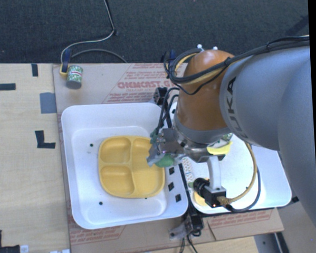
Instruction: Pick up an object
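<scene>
Just beside the yellow tray [123, 172], the gripper [160, 152] clasps a green object [163, 161].

A robotics lab: a grey arm [262, 96] over two white bins [75, 154] on a cardboard-lined bench [119, 85] (cables trailing across dark carpet [47, 23]).
</scene>
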### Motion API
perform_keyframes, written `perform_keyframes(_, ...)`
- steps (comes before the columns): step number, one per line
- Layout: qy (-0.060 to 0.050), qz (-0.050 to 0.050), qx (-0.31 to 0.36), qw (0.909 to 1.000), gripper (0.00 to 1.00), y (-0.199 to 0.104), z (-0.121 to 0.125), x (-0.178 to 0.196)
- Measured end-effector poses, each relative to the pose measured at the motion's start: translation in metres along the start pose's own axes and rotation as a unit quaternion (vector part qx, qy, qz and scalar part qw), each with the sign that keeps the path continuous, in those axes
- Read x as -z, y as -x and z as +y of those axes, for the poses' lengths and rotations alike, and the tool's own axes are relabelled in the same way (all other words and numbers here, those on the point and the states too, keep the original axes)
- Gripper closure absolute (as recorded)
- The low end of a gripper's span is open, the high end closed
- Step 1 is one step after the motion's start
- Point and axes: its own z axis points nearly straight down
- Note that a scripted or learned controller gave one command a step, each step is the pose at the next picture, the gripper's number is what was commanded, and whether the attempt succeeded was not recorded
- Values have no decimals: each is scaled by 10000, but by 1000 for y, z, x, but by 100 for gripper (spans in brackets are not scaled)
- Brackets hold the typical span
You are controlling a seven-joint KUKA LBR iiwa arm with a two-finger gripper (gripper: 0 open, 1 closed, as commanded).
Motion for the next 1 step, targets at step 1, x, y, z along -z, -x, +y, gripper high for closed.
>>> perform_keyframes(1,-7,-4,-4,10000,100,17,-1,-68)
